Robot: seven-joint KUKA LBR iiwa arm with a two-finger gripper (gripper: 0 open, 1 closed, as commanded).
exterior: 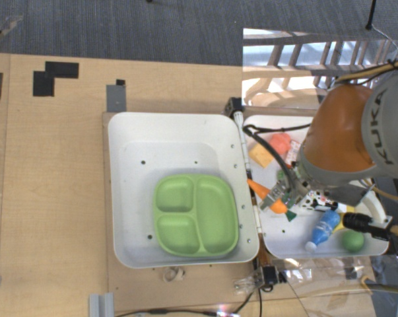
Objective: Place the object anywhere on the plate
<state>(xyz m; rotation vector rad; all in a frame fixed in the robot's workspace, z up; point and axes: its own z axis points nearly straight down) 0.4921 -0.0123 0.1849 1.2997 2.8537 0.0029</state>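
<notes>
A green divided plate (196, 214) lies in the left white bin (132, 144), toward its front. An orange toy carrot (259, 190) with a green top lies in the right bin (284, 243), close to the wall between the two bins. My gripper (280, 195) is down over the middle of the carrot, covering part of it. The arm's orange band (340, 134) and grey wrist hang above the right bin and hide much of it.
The right bin also holds a yellow block (261, 154), a pink-red object (280, 141), a blue bottle (324, 228) and a green ball (352, 241). Black cables run across that bin. The rim between the bins stands just left of the gripper.
</notes>
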